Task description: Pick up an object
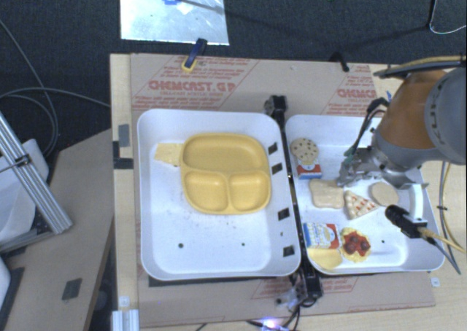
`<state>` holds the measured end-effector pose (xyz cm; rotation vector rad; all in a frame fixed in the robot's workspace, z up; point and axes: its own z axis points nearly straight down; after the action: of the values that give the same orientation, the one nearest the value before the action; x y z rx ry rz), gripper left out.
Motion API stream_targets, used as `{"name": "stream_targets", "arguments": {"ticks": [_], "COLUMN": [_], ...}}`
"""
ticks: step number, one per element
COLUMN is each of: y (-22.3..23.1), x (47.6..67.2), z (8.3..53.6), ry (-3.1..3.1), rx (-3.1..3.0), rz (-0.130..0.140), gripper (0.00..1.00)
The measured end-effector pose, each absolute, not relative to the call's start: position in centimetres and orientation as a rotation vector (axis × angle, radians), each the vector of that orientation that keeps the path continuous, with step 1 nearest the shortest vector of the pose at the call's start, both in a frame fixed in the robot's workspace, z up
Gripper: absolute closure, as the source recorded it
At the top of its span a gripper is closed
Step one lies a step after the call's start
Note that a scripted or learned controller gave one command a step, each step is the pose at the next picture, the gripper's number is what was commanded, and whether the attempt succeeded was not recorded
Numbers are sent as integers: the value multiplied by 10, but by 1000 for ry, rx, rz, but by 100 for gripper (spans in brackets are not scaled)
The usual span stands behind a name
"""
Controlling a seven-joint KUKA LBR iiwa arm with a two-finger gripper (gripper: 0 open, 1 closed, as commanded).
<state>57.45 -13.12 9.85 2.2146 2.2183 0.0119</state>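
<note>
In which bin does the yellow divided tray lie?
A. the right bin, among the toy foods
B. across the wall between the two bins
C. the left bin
C: the yellow divided tray rests wholly on the floor of the left bin, apart from the toy foods.

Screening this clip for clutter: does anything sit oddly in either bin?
One thing: a pale yellow slice in the left bin lies tucked partly under the yellow tray. The rest of the toy food lies loose in the right bin.
</note>
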Motion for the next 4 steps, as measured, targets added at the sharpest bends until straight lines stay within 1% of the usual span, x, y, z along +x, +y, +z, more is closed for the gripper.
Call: {"name": "stream_targets", "arguments": {"ticks": [1, 2, 3, 4], "y": [-131, -213, -112, -208], "x": [574, 490, 518, 485], "z": [98, 84, 84, 85], "ry": [2219, 2213, 2234, 2213], "rx": [2216, 2232, 2209, 2227], "rz": [11, -7, 5, -3], "gripper": [0, 0, 0, 0]}}
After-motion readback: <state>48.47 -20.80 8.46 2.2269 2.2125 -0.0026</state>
